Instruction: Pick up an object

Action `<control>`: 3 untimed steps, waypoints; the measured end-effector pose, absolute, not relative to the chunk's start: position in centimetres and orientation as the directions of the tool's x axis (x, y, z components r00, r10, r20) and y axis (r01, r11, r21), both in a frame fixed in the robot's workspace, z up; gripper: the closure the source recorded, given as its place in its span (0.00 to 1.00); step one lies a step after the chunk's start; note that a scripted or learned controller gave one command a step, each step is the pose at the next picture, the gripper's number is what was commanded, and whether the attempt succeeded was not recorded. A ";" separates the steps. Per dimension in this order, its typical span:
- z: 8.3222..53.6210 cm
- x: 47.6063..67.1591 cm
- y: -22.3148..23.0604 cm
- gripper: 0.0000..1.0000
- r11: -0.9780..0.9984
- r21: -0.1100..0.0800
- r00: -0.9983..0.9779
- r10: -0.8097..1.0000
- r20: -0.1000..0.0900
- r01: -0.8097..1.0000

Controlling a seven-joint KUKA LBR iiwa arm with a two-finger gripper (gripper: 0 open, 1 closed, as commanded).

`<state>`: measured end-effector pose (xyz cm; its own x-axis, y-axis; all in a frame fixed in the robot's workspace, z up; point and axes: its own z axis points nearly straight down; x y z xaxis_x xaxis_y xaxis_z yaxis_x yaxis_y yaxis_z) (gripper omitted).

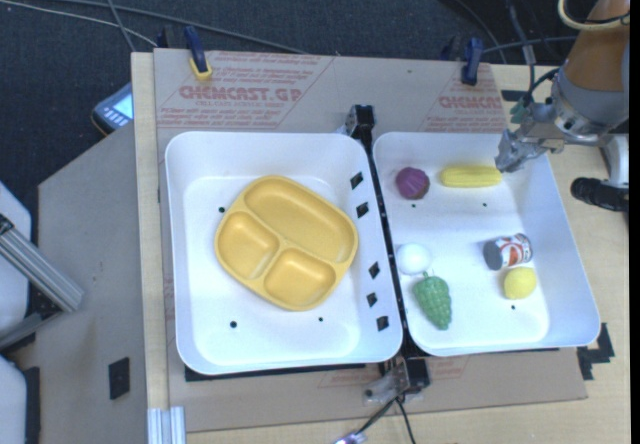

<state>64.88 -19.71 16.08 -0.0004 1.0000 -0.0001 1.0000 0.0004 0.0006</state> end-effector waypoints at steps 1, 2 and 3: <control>22.2 64.6 -20.2 1.00 0.000 0.004 0.000 1.000 -0.002 1.000; 25.3 64.7 -20.2 1.00 0.001 0.001 -0.001 1.000 -0.001 1.000; 25.5 64.2 -15.1 1.00 0.005 -0.006 -0.005 1.000 0.003 1.000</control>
